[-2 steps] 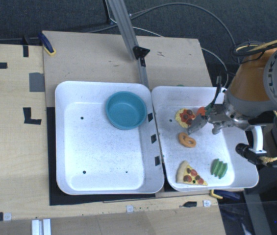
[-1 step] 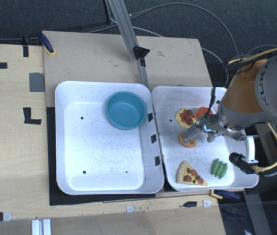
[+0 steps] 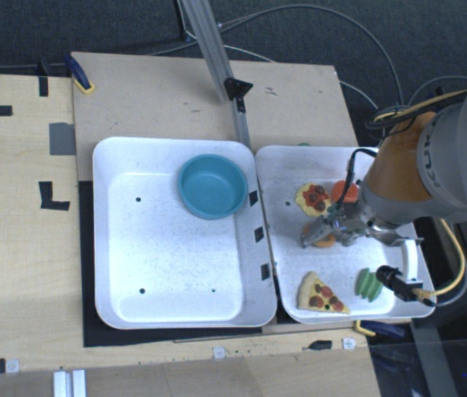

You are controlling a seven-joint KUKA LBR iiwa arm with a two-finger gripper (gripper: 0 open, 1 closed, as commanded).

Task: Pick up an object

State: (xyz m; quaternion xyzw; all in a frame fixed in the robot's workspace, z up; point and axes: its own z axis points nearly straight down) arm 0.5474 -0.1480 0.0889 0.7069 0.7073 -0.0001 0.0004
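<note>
So the gripper [image 3: 322, 231] is down low in the right bin [image 3: 287, 168], right in the middle of the toy food. Whether the jaws are spread or closed, honestly can't tell, it's a dark blur from up here, and I can't see anything clamped in it either. Closest candidate is the round toy pizza [image 3: 312, 197], sitting just up and a touch left of the tip, basically beside it. There's something orange under the tip but too hidden to name. The pizza slice [image 3: 321, 294] lies toward the near edge, long axis running left-right, with a green toy [image 3: 369, 284] just right of it. Blue bowl [image 3: 212, 186] is over in the left bin [image 3: 126, 246], well apart. I'd guess the round pizza is the target.
</note>
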